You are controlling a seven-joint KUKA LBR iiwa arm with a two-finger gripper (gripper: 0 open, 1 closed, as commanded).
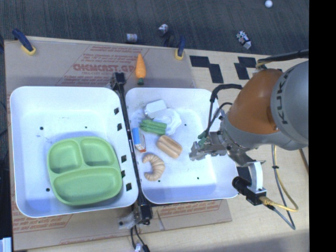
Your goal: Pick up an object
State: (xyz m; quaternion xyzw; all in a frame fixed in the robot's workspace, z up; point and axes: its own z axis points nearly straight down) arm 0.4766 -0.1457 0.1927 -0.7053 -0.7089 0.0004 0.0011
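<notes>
The right bin [207, 188] holds several small things: a tan croissant [153, 166], a hot dog bun [169, 146], a green toy vegetable [153, 126], a white block [156, 108] beside a crumpled white piece [174, 121], and a thin blue and red stick [137, 139] by the left wall. My gripper [199, 150] hangs low over the right half of this bin, a short way right of the hot dog bun. Nothing shows between its tips.
The left bin [26, 109] carries a green divided plate [84, 169]. An orange toy carrot [140, 67] lies on the cardboard behind the bins. The arm's orange band [257, 106] looms over the right bin's right wall. Cables trail at the lower right.
</notes>
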